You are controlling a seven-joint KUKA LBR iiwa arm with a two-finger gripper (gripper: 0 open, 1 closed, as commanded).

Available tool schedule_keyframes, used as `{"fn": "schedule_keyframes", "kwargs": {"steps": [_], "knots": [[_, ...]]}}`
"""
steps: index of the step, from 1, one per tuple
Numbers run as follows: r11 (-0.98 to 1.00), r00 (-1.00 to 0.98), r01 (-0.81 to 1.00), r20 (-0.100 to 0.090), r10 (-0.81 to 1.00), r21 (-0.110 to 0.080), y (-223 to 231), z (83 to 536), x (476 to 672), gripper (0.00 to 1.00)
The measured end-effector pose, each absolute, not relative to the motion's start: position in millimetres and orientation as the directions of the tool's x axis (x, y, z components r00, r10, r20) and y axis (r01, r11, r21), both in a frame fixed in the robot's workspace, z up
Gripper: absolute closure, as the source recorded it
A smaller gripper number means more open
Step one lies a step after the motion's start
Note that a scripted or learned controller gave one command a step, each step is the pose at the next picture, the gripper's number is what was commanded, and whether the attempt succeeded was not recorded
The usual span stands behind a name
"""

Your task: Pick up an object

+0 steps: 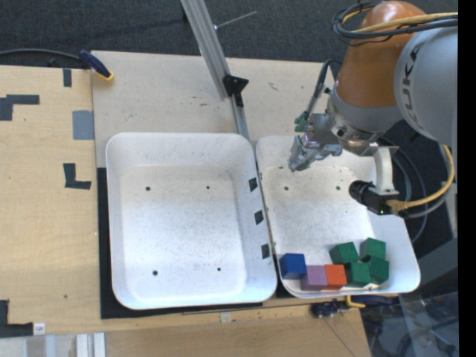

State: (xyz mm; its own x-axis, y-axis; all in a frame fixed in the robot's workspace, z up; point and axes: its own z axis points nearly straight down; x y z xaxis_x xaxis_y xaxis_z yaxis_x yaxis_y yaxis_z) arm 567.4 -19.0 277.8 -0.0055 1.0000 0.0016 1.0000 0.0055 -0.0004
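While the gripper [300, 160] hangs over the right bin's [327, 207] far end, I cannot tell its grip; blocks [338, 266] sit near

A pale wooden bench [44, 199] carries grey tape marks [83, 123] at its left. Dark carpet [111, 13] lies beyond its far edge. A slanted metal pole [207, 36] crosses above, and a black cable [37, 53] runs along the bench's back edge.

One fixed overhead camera looks slantwise down on both bins [111, 162].
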Motion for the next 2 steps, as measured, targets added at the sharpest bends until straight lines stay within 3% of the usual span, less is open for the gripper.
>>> {"fn": "schedule_keyframes", "kwargs": {"steps": [2], "knots": [[0.006, -0.006, 1.0, 0.001, 1.0, 0.0, 81, 261, 613.9, 1.0]]}}
